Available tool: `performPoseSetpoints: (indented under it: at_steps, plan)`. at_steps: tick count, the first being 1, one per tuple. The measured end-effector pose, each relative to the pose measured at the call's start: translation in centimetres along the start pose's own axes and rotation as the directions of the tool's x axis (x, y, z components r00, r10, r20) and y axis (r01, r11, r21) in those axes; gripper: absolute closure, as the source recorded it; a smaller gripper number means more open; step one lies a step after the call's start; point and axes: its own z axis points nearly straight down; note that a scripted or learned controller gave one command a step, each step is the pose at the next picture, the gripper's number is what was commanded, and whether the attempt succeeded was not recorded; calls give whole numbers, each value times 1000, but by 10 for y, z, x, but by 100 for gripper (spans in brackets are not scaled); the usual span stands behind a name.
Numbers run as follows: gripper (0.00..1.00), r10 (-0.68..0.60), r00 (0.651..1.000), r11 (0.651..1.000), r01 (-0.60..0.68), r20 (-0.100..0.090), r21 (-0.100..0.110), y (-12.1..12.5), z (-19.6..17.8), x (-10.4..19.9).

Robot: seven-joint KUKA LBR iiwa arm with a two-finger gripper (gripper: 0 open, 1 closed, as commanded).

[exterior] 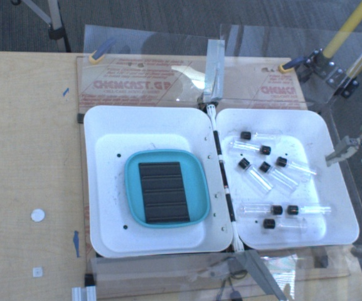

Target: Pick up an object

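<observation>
1. two shallow white bins side by side on the tabletop (24, 137): left bin (99, 130), right bin (319, 130).
2. in the left bin, a teal tray (133, 196) carrying a dark ribbed block (163, 192).
3. scattered across the right bin, clear vials (256, 179) with black caps, some touching, others apart; two more lying near its front edge.
4. at the far right edge, beside the right bin, a metal part, possibly the hand (347, 150); cannot tell its opening or any hold.
</observation>
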Motion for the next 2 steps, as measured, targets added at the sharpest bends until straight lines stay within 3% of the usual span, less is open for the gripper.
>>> performPoseSetpoints:
  at_steps: [1,2]
  plan:
    - [0,-18,1000,1000,18,0,0,-13,157,-3]
    - [0,-72,997,997,72,2,-4,55,159,8]
